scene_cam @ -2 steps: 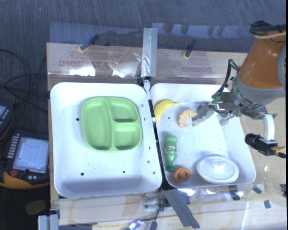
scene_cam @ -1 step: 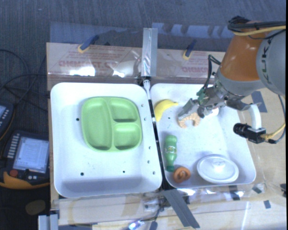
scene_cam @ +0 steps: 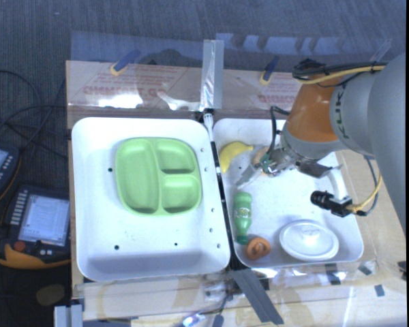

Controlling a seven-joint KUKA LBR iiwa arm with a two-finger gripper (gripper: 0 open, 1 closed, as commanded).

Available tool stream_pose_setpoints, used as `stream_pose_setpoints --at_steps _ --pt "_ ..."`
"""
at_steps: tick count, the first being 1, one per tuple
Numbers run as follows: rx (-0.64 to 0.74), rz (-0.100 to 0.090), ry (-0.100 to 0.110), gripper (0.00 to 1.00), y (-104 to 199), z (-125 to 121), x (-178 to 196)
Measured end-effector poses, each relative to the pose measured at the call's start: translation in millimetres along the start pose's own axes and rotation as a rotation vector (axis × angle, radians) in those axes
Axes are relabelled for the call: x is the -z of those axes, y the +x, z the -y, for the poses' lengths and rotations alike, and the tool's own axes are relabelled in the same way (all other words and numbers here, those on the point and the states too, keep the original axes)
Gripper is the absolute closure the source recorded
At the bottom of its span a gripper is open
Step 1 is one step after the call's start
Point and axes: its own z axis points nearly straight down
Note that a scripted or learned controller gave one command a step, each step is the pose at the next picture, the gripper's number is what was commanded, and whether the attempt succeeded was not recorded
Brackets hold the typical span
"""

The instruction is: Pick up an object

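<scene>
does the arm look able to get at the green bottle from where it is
Probably yes. The green bottle lies uncovered in the right bin, just below the gripper; the yellow object and orange object sit clear of it.

In the right bin (scene_cam: 351,247), a yellow banana (scene_cam: 233,153) lies at the far left corner, a green bottle (scene_cam: 243,214) along the left wall, an orange piece (scene_cam: 258,247) and white bowl (scene_cam: 309,240) by the near edge.

My rig's grey arm (scene_cam: 378,111) at frame right, with its orange band (scene_cam: 318,114), black lettering, yellow-and-black cabling, and a metal gripper (scene_cam: 269,163).
</scene>
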Motion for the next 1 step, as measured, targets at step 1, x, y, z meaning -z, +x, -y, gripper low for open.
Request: stream_pose_setpoints --at_steps 1 --pt "0.022 -0.017 0.036 0.00 -28.9 -50.5 -4.6"
